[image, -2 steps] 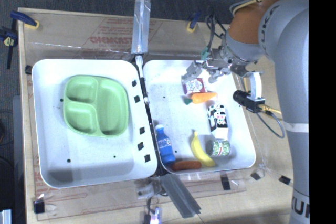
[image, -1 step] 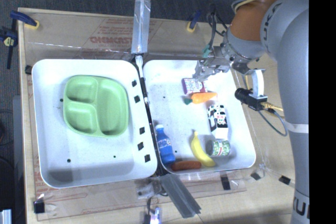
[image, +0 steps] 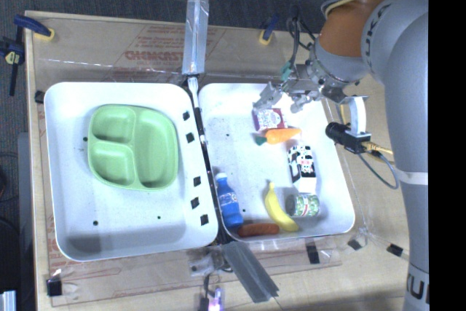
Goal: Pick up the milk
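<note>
The milk (image: 301,166) is a small white carton with black cow patches. It lies on its side in the right part of the right bin (image: 231,120). My gripper (image: 285,96) hovers over the upper part of that bin, up and left of the milk. Its fingers (image: 270,94) are spread, with nothing between them. A dark red pouch (image: 266,119) lies right below the gripper.
An orange carrot (image: 281,134) lies between the pouch and the milk. A green can (image: 303,205), a banana (image: 276,207), a sausage (image: 258,229) and a blue bottle (image: 228,199) fill the bin's lower part. A green divided plate (image: 135,146) sits in the left bin (image: 73,229).
</note>
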{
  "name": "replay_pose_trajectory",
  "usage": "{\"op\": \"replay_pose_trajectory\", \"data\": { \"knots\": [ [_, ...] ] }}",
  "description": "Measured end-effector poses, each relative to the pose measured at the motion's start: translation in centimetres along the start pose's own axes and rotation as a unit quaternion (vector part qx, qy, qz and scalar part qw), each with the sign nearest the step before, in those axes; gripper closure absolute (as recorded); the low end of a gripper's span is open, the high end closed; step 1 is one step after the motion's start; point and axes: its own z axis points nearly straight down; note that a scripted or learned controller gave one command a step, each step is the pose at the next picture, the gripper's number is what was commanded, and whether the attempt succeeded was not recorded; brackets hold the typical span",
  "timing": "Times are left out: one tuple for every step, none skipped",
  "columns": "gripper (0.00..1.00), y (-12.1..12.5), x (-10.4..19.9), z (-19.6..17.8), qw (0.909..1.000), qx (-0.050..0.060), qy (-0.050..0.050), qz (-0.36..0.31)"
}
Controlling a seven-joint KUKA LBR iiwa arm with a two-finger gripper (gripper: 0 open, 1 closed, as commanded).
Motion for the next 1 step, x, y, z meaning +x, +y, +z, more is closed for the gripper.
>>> {"op": "replay_pose_trajectory", "data": {
  "knots": [
    [0.0, -6.35, -2.75, 5.64, 0.9999, -0.001, -0.001, -0.011]
  ]
}}
